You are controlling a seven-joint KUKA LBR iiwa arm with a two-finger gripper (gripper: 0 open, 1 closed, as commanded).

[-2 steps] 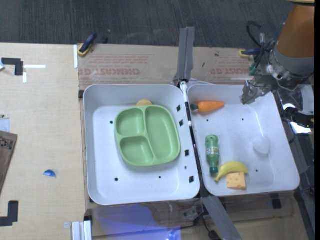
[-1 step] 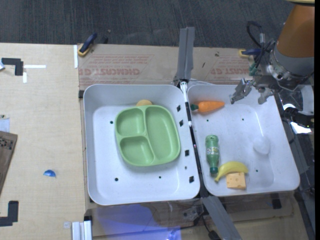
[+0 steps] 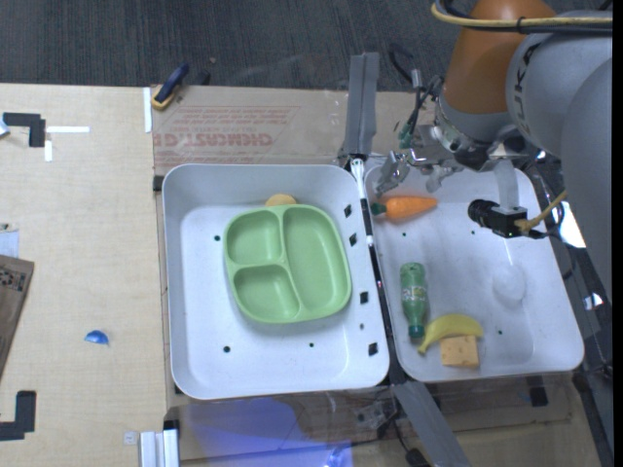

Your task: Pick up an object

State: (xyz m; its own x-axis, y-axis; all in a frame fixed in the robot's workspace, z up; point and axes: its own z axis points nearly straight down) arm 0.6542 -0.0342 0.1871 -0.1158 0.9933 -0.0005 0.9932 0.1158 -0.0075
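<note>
Camera view: gripper (image 3: 397,170) blurred above carrot (image 3: 409,205); plate (image 3: 288,262) half-hides yellow object (image 3: 280,200).

Grey arm (image 3: 569,76), orange band (image 3: 492,52), yellow-black cable (image 3: 467,13).

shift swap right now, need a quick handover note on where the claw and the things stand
Claw: low at the far edge of the right bin, just above the carrot; grip state unclear, nothing seen held.
Right bin: carrot at the far left corner, green bottle, banana beside a tan block.
Left bin: green divided plate.
Done: nothing lifted.
Left: grasp and lift one thing, likely the carrot.
</note>
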